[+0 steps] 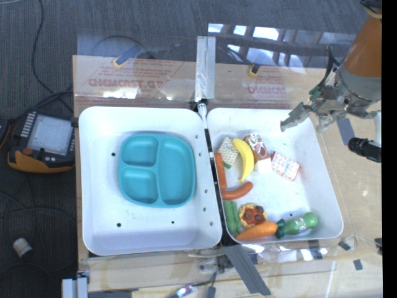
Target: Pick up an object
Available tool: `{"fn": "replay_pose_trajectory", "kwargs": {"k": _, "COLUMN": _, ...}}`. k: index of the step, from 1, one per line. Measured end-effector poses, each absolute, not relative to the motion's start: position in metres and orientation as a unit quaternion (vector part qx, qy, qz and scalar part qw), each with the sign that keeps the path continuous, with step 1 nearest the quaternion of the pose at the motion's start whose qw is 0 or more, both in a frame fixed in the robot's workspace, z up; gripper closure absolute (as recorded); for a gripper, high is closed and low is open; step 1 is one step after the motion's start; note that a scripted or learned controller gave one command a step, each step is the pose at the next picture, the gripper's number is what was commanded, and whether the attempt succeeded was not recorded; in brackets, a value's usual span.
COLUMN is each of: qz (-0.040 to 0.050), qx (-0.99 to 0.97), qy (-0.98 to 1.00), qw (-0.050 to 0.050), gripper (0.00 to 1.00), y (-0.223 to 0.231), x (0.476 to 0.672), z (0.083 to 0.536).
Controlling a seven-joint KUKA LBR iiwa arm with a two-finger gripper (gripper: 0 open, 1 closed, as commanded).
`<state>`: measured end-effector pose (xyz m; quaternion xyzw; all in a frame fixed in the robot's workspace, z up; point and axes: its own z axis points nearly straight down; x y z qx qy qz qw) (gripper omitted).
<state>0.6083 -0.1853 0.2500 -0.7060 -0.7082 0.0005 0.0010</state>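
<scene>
Bench, two white bins side by side

A robotics lab, by the look of it. A taped-up surface carries two white bins of toy food, cables trail over grey carpet, and a teach pendant lies on the floor.

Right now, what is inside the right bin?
The right bin holds toy food: a banana, a hot dog, a carrot, a pizza slice and a green bottle. Whatever lies beneath the pile is covered.
</scene>
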Motion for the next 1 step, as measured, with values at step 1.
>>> {"fn": "replay_pose_trajectory", "kwargs": {"k": 1, "qz": 0.0009, "qx": -0.652, "qy": -0.758, "qw": 0.001, "gripper": 0.0, "y": -0.11, "x": 0.624, "z": 0.1451}}
